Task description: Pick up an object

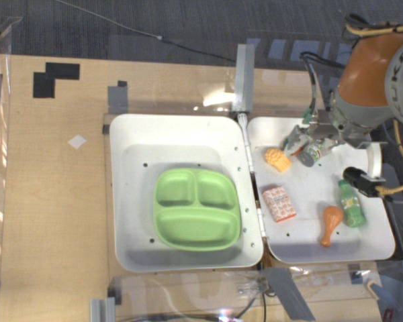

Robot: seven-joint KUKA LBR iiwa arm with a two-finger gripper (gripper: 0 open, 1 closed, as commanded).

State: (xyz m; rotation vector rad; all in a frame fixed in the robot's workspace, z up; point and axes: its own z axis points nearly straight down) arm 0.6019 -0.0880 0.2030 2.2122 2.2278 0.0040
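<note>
Can (311, 155), small and grey-green, looks like the likeliest pick. It lies at the back of the right bin (302, 239), right under the tool (301, 143), touching it or nearly so. The tool is low over that corner, so my read is a grasp try on the can, not a carry.

I cannot tell whether the tool is wide or narrow, since the wrist and cables crowd it from this slant. I also cannot tell whether the can is lifted or resting on the bin floor. A reddish bit shows beside the can and is too small to name.

Other things in the right bin are spread out and mostly apart, which leaves room to come down on each:
- Yellow corn piece (277, 158), just left of the tool.
- Pink box (279, 203), nearer the front, by the divider.
- Orange drumstick (330, 224), lying near the front.
- Green bottle (351, 205), lying just beside the drumstick, so that pair is tighter.

The left bin (131, 180) holds a green divided plate (197, 208), flat and centred, well apart from the tool.

The arm (373, 79) comes in from the right and its upper part is cut off at the edge. The bench (54, 200) runs off to the left behind a glare-streaked clear guard.
</note>
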